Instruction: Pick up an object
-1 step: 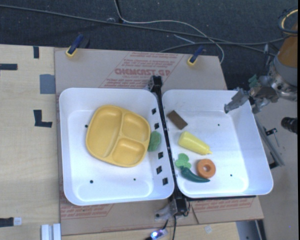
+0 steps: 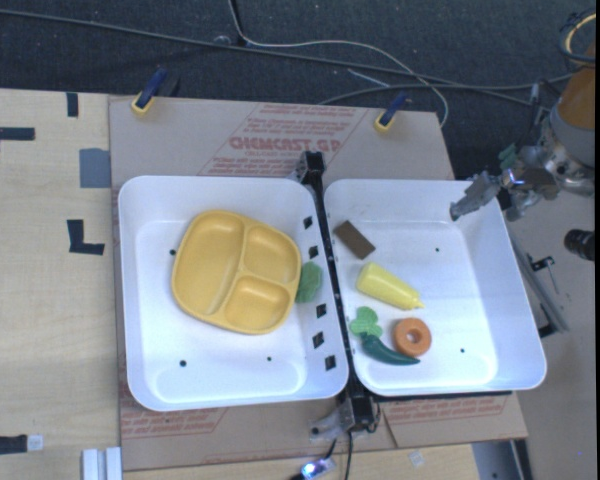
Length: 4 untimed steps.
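Note:
The right bin [image 2: 480, 298] holds a brown block [image 2: 353, 239], a yellow cone-shaped piece [image 2: 387, 285], an orange ring [image 2: 412, 337], a small green leafy piece [image 2: 365, 321] and a dark green pepper [image 2: 390, 353]. In the left bin [image 2: 145, 298] lies a yellow divided plate [image 2: 238, 270], with a light green piece [image 2: 309, 283] against its right edge by the divider. My gripper [image 2: 492, 200] hangs over the right bin's far right rim, apart from all the objects. Its fingers look spread, and nothing is between them.
Both bins rest on a cardboard sheet [image 2: 280, 138] held by two yellow-blue clamps [image 2: 148, 90] at the back. Black clips [image 2: 320, 313] run along the divider between the bins. Cables [image 2: 310, 48] cross the dark floor behind.

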Tool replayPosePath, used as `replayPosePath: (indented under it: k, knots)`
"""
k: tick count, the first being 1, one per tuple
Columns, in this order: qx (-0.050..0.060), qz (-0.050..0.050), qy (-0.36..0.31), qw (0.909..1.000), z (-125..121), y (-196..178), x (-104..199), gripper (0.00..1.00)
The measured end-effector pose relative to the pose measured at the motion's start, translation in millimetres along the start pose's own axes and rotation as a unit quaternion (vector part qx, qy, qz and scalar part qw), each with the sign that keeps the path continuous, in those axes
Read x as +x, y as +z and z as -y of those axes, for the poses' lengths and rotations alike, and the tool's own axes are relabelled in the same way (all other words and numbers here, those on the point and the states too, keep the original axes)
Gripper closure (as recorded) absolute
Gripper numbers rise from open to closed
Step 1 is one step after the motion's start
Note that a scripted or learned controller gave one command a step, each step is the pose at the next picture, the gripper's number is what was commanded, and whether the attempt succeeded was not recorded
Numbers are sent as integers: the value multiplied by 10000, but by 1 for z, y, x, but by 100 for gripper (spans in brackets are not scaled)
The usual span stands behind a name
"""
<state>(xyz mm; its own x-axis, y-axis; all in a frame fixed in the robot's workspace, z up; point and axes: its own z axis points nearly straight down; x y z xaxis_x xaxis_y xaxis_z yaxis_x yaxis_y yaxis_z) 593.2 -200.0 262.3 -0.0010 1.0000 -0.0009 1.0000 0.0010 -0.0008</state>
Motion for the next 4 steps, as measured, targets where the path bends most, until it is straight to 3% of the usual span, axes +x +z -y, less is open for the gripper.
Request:
replayPosePath:
  k: [3,4]
  knots:
    - [25,1,-5,10000,-10,162,4,0]
    - [7,0,-13,10000,-11,149,5,100]
